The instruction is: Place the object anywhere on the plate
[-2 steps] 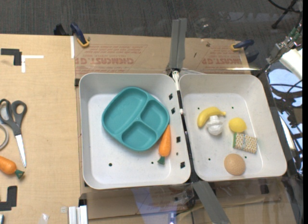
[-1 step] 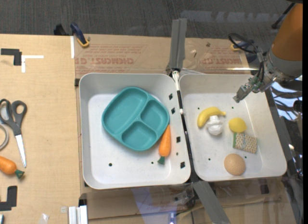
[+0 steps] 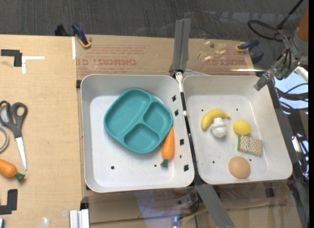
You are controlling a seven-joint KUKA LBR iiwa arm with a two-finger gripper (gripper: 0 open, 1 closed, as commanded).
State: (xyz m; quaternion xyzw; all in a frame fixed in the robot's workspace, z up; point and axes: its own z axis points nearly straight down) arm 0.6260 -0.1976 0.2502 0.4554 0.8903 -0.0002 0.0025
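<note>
So the bench (image 3: 39,99) carries two white bins side by side. The left bin (image 3: 93,139) holds the teal plate (image 3: 138,120), a three-part dish lying flat toward the far side, with a carrot (image 3: 168,146) touching the plate's near right edge and pointing its green end near. The right bin (image 3: 267,124) holds a loose cluster: an egg (image 3: 239,167) nearest, a small patterned packet (image 3: 250,146) just beyond it, a lemon (image 3: 242,127) touching the packet's far side, a banana (image 3: 213,117) to the left, and a white rounded piece (image 3: 219,130) tucked against the banana.

The gripper (image 3: 275,72) hangs above the far right corner of the right bin, well apart from every object and carrying nothing; it is too small and blurred to tell how its jaws stand.

No object is on the plate yet, so the step in hand looks like choosing and reaching for one. The egg seems the cleanest pick, since it sits apart from its neighbours; the lemon and the banana each touch something that could shift. A descent centred on the egg, then a lift high enough to clear the wall between the bins, would likely serve, with release over the plate's large compartment.
</note>
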